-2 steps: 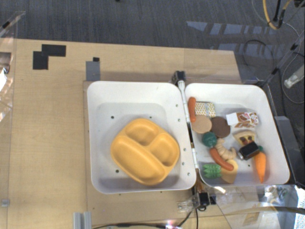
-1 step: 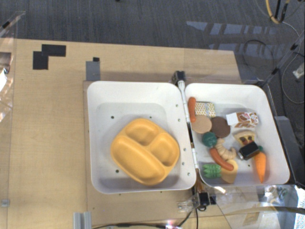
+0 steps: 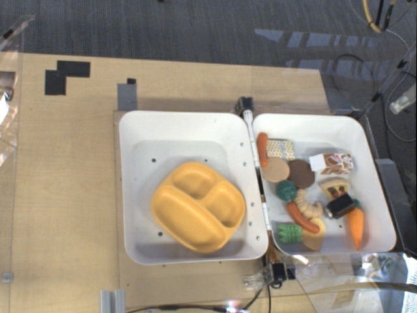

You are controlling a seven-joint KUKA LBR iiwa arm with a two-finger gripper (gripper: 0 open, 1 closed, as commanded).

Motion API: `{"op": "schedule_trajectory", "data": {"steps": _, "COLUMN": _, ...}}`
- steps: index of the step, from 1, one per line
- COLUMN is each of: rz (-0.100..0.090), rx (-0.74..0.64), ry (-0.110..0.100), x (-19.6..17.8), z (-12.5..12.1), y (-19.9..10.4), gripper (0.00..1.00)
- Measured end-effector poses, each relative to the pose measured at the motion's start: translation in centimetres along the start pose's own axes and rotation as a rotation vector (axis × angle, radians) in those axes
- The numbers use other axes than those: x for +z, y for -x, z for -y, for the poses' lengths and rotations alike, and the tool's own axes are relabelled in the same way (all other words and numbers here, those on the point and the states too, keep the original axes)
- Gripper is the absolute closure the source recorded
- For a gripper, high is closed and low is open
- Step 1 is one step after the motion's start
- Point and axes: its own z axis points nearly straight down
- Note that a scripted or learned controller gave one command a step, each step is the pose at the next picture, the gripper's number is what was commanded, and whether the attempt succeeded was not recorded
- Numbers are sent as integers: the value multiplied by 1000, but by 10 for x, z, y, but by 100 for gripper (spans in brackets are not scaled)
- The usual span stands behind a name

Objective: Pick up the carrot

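Carrot (image 3: 356, 226) lies untouched at the near right corner of the right bin (image 3: 371, 142), tip toward the bin's front wall and just beside a small black item (image 3: 340, 206), so pickup has evidently not begun; gripper state cannot be told, and the next move calls for an approach over that corner.

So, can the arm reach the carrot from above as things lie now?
Probably yes. The carrot lies uncovered near the right bin's front right corner; only a black item touches its top end.
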Motion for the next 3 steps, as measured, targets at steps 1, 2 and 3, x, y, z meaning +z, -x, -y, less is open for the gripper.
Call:
{"op": "schedule_trajectory", "data": {"steps": 1, "rz": 7, "rx": -513, "ry": 12, "x": 32, "z": 27, "y": -6, "gripper": 0}}
{"op": "schedule_trajectory", "data": {"steps": 2, "rz": -4, "rx": -841, "ry": 2, "x": -14, "z": -4, "y": -8, "gripper": 0}}
{"op": "schedule_trajectory", "data": {"steps": 3, "rz": -19, "rx": -844, "ry": -31, "x": -27, "z": 2, "y": -7, "gripper": 100}}
